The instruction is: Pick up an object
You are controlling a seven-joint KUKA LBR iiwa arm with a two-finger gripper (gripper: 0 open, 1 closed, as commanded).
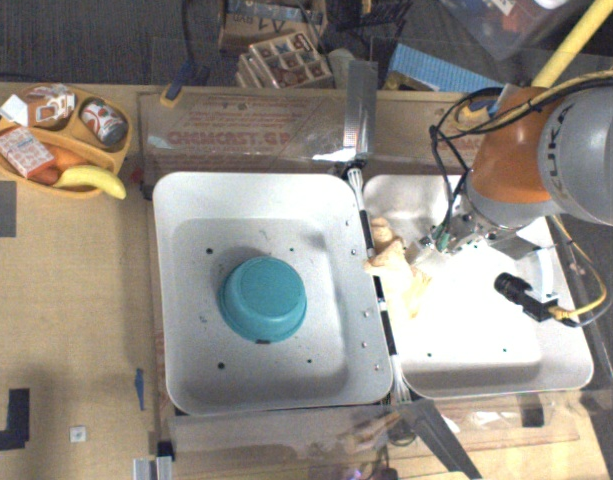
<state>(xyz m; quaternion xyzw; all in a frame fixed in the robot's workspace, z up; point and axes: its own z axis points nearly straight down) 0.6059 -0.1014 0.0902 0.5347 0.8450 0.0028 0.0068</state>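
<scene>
A teal bowl (264, 298) sits upside down in the middle of the left bin (186, 218). In the right bin (506, 358), a small tan object (386, 246) lies against the left wall. Just below it rests a pale yellow piece (414, 290). My gripper (438, 239) hangs low over the upper left part of the right bin, a short way right of the tan object. The grey arm with its orange band (511, 163) reaches in from the upper right.
A yellow tray (16, 163) with a banana (93, 179) and food packs sits on the bench at far left. Cardboard (246, 128) and clutter line the back edge. The bins' shared rim (376, 278) runs between them.
</scene>
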